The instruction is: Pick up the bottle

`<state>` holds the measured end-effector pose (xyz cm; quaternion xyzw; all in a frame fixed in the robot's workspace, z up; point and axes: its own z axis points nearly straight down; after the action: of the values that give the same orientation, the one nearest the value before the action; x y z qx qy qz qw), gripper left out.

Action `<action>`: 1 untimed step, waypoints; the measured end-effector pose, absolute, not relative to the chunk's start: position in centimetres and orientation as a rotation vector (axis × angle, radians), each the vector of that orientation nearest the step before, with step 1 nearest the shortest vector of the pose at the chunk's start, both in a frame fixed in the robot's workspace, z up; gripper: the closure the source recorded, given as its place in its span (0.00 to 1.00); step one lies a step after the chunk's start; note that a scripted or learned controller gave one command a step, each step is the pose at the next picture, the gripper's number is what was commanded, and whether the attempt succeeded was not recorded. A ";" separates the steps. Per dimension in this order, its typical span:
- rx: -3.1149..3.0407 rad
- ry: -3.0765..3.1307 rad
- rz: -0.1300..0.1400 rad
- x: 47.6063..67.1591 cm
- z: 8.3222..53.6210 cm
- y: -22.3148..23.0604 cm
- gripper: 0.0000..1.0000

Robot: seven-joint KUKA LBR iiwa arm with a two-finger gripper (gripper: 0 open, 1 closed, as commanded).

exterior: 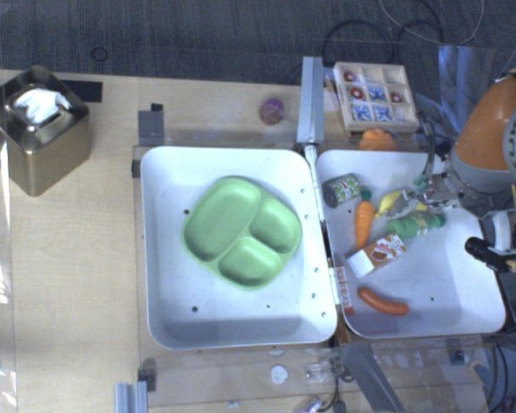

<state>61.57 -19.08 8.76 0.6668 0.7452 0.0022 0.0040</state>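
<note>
Pale wood bench (77,256) spreads under two shallow white bins set side by side, and I reach in from the right with my grey arm (499,144) and its orange band. My gripper (428,198) hangs low over the right bin (464,317), right at the upper end of the green bottle (415,224), which lies on its side near the middle of that bin. At this slant I cannot tell how my gripper is set, or whether it has the bottle at all, so I claim no hold on it. The clutter matters here: a carrot (364,222) stands just to the bottle's left, a yellow piece (389,202) sits at its upper left, a small carton (377,255) lies just below, a dark can (341,188) rests toward the bin's upper left corner, and a sausage (383,301) lies nearer the front edge (crowding like this leaves little room for a clean approach). I judge that coming down from above suits a bottle lying flat among neighbours. The left bin (172,317) carries a green divided plate (241,231), well apart from my work.
</note>
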 end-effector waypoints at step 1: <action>2.495 1.902 0.010 62.3 9.5 -20.3 0.00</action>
<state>62.29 -20.26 9.49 0.7953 0.6062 0.0033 0.0023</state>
